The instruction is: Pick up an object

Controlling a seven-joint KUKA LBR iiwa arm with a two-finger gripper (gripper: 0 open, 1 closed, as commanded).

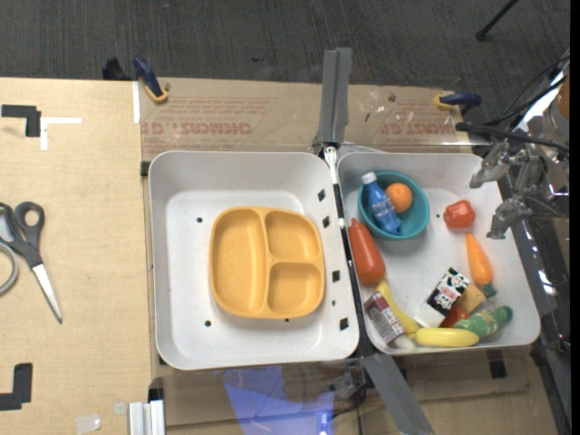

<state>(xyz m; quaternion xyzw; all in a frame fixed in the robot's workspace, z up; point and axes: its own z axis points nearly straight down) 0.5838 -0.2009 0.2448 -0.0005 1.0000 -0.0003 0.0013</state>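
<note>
Bench (72, 243), wood top. Two white bins side by side: left bin (181, 333), right bin (517, 333). Left bin holds a yellow three-compartment tray (267, 263), roughly centred, flat. Scissors (32, 252) lie on the bench well left of the bins.

Gripper (498, 188) sits over the right bin's upper right edge, fingers apart, nothing between them.

Right bin contents: teal bowl (412, 220) at top left, with a blue bottle (381, 207) and an orange (399, 196) inside. Red bottle (366, 252) against the left wall. Banana (446, 337) along the front, beside a small wrapped packet (382, 320), label unreadable. Carrot (478, 261) near the right wall. Cow-print carton (449, 290), tilted. Small red pepper, probably, (459, 214) just left of the gripper, not touching.
</note>
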